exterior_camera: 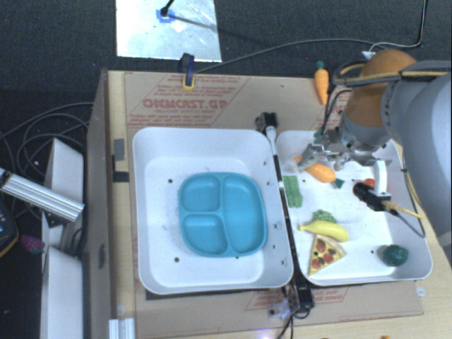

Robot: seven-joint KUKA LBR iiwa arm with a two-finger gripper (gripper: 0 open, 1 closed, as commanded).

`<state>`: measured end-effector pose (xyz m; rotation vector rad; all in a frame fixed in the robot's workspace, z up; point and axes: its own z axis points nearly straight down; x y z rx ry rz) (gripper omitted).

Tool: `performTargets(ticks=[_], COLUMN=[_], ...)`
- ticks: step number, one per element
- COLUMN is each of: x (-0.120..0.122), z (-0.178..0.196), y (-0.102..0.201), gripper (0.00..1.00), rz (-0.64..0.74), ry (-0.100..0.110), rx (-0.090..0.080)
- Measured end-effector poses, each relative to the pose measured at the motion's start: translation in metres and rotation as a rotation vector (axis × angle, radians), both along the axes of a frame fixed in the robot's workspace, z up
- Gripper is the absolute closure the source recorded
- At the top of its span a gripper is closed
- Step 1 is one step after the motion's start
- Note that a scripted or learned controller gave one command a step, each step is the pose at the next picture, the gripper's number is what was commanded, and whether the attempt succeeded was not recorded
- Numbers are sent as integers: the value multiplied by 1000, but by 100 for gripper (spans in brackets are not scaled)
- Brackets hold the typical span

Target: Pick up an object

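Two bins on worktop (212, 94): left bin (152, 189) w/ blue divided plate (221, 213); right bin (417, 263) w/ toys. Claw (323, 155) low at rear of right bin, just above/touching orange carrot-like piece (321, 172). Open or closed: can't tell, nothing visibly held. Step, by my read: approach/grasp, pre-lift. Next needs claw centred over orange piece, firm closure, straight lift. Banana (325, 229), pizza slice (324, 251), green ball (394, 255) lie well apart nearer front.

A blue divided plate (221, 213) is set in the middle of the left white bin (152, 182). A silver sheet (168, 20) is laid on the dark floor beyond the bench's far edge.
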<state>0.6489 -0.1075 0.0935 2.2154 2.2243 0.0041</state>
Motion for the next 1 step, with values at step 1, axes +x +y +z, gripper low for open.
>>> performTargets(ticks=[1], x=[0], z=[11], y=[0], gripper=[100], rz=[3], ry=[4], rx=[1])
